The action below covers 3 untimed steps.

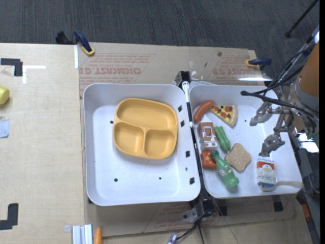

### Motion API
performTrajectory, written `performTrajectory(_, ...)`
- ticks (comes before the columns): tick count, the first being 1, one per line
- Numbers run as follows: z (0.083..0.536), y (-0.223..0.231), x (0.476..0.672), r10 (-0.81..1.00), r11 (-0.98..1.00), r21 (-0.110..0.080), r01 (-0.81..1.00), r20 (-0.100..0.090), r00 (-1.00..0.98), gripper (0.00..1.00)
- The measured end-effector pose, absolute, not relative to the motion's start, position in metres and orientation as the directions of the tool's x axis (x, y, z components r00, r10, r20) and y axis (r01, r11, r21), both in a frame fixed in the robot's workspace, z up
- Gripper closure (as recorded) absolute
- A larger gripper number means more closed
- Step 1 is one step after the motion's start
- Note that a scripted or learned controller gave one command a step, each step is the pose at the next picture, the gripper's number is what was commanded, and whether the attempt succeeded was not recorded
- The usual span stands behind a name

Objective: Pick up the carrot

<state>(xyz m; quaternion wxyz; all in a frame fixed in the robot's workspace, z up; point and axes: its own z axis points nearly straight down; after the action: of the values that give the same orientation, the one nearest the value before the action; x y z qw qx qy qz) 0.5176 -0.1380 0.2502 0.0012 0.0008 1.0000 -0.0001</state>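
White bottle (265, 175) nearest, at right bin (292, 189) front edge. Gripper (259, 136) hovers above it, fingers apart, nothing between them. Carrot (203, 110), judging by orange tapered shape, lies at bin's far left corner, against wall, well apart from gripper. Pizza slice (225, 114) just beside it, carton (206, 135) near. Risks: finger jams on wall, pinch catches pizza slice instead, or carrot rolls out of grip.

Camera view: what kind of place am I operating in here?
Probably a robot lab bench set up for picking trials: two white bins clamped onto cardboard, toy food like a pizza slice, and a gripper over the right bin.
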Motion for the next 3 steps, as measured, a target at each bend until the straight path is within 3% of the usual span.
performTrajectory(1, 0.277, -0.075, 0.529, 0.121, 0.993, 0.000, 0.121, -0.004, -0.993, 0.00)
performTrajectory(2, 0.191, 0.009, 0.604, 0.073, 0.997, 0.001, 0.073, -0.002, -0.997, 0.00)
performTrajectory(3, 0.192, 0.091, 0.562, 0.027, 1.000, 0.001, 0.027, -0.002, -1.000, 0.00)
